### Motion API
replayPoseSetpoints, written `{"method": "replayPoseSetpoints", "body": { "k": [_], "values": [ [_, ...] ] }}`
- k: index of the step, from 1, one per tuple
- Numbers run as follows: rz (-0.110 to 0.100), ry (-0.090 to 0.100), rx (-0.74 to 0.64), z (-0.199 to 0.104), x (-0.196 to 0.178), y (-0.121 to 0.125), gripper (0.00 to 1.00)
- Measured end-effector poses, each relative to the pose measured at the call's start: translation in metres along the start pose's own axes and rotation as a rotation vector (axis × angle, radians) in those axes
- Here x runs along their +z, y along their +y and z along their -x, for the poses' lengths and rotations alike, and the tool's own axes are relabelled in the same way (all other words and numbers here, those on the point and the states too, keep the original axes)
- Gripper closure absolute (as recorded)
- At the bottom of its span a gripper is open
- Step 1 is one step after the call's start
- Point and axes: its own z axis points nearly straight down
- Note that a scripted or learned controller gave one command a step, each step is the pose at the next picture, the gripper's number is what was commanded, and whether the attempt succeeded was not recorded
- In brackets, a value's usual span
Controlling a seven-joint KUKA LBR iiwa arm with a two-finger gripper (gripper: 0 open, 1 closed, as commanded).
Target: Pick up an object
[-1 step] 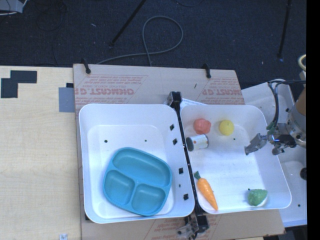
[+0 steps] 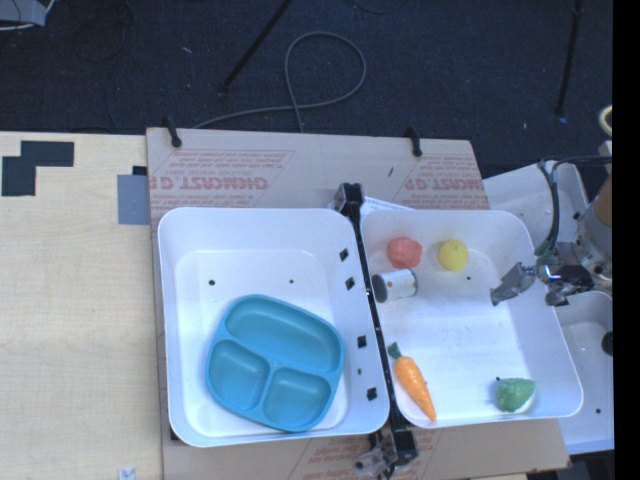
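I'm in over the right bin [image 2: 545, 268] from its right edge, jaws [image 2: 520, 283] low near the rim, nothing between them that I can see, and can't tell if they're open or shut from this angle. So: approach step, no pick yet, I'd say. Candidates all sit in this bin: yellow ball [image 2: 453, 255] nearest, up & to the left of me; pink ball [image 2: 404, 251] just beside it; small can [image 2: 395, 285] lying by the divider; carrot [image 2: 414, 386] down at the front-left; green thing [image 2: 514, 394] at the front-right corner. Left bin [image 2: 190, 268] has the blue tray [image 2: 275, 362], well apart from me. Next move, my guess: pick one target, prob. the yellow ball, get centred over it, drop straight down, close. Round, so it may roll off.
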Motion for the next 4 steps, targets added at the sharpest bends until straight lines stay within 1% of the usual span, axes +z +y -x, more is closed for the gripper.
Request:
{"method": "replayPoseSetpoints", "body": {
  "k": [1, 2, 3, 4],
  "values": [
    [-0.006, 0.003, 0.0, -0.003, 0.067, -0.006, 0.0],
    [0.001, -0.001, 0.001, -0.006, 0.132, -0.007, 0.0],
    [0.002, 0.001, 0.004, -0.006, 0.13, -0.007, 0.0],
    [0.0, 0.003, 0.006, -0.005, 0.123, -0.006, 1.0]
  ]
}}
